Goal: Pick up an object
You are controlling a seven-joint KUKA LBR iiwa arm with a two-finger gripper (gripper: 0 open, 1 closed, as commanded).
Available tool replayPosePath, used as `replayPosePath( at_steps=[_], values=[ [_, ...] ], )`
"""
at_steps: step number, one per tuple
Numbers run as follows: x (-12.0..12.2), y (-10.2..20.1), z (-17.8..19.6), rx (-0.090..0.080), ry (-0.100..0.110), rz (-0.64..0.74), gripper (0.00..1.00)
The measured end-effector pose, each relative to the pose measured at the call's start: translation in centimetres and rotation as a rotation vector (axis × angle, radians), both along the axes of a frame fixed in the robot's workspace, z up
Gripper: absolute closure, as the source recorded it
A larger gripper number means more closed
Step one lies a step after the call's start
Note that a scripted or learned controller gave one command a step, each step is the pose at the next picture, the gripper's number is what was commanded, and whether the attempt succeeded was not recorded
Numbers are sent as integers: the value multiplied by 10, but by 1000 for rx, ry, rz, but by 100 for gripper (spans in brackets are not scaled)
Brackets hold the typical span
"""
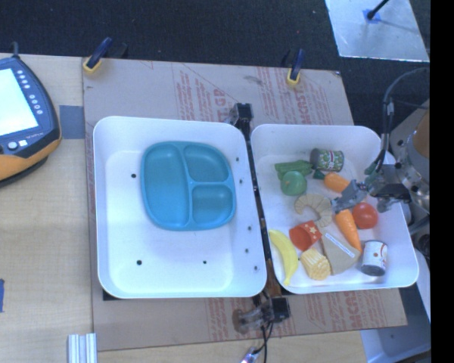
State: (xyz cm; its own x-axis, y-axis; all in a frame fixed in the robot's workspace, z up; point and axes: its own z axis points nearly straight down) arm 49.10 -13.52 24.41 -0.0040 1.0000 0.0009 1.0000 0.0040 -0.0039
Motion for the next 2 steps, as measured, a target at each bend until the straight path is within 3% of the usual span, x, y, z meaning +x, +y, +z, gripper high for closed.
replayPosePath(
  at_steps=[1, 2],
  values=[
    [64, 0, -154, -1, 2, 3, 0],
    [71, -23, -152, -2, -2, 0, 0]
  ],
)
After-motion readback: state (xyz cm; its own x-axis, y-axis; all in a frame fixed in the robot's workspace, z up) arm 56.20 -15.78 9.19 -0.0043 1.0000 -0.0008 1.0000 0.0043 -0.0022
